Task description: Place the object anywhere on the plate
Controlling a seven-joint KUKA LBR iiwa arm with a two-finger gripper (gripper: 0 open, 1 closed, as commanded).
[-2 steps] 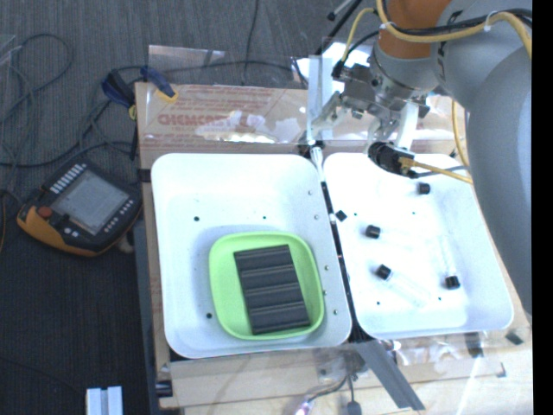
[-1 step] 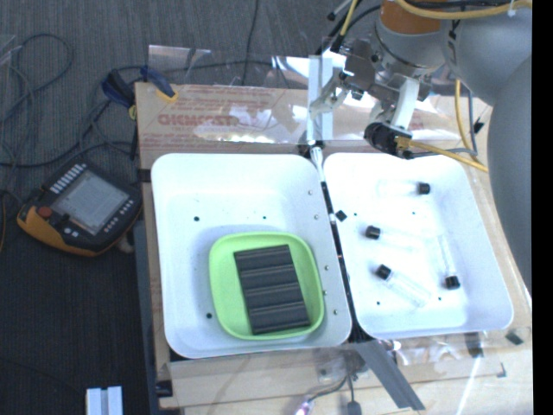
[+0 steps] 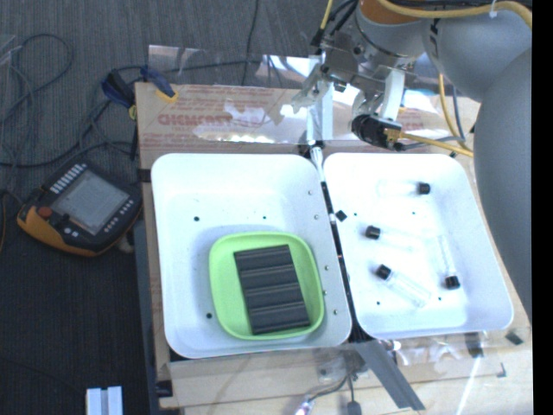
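Two white bins [image 3: 173,197], one green plate [image 3: 221,258], one dark ridged block [image 3: 271,288], four clear black-capped vials [image 3: 393,279]

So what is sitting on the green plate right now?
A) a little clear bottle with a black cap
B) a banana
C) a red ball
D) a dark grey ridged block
D: a dark grey ridged block lies on the green plate in the left bin.

Left bin [image 3: 173,258] holds plate [image 3: 223,305]; ridged block [image 3: 271,288] lies on it. Right bin [image 3: 471,258] holds four capped vials [image 3: 399,282], scattered apart. Pendant [image 3: 79,208] sits left of both bins, on the floor.
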